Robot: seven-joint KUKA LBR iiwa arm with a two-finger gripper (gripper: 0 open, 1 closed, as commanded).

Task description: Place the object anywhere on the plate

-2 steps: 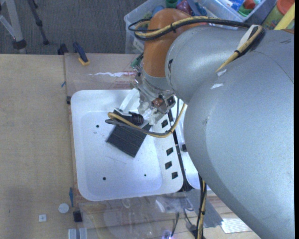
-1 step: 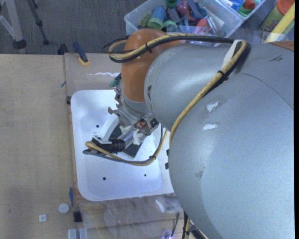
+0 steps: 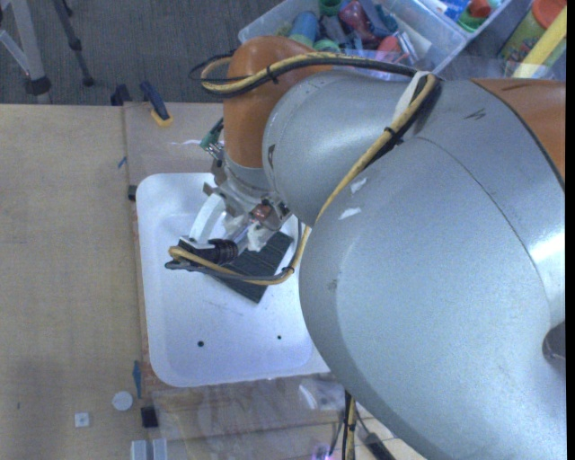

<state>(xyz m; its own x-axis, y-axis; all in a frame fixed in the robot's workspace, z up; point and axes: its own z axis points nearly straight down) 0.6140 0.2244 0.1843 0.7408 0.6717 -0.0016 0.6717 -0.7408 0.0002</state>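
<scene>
A grey robot arm, reaching in from the right, bends its orange band over a white bin on a wooden bench. Its gripper hangs low over the bin's upper middle. A yellow-and-black cable runs along the arm and loops out beneath the wrist.

Directly under the gripper lies a flat dark slab, roughly rectangular, black to charcoal, with what may be a ribbed top; the blur leaves its make uncertain. It sits on the bin floor at a slant, one corner pointing down towards the near rim, its upper part covered by the gripper and the cable loop. Whether the gripper is spread, closed or gripping the slab cannot be told from this angle, since wrist and cable mask the meeting point.

The slab lies in the bin's right half, close to where the arm's bulk hides the right wall. Open white floor stretches to the left of it and below it, marked by two small dark dots, and the left and near rims stand well apart from the slab. The far rim lies near the gripper.

Outside the bin, a blue clip rests at the bench's far edge, a small round disc lies near the bin's lower left corner, and a clear box of coloured toys sits beyond the bench.
</scene>
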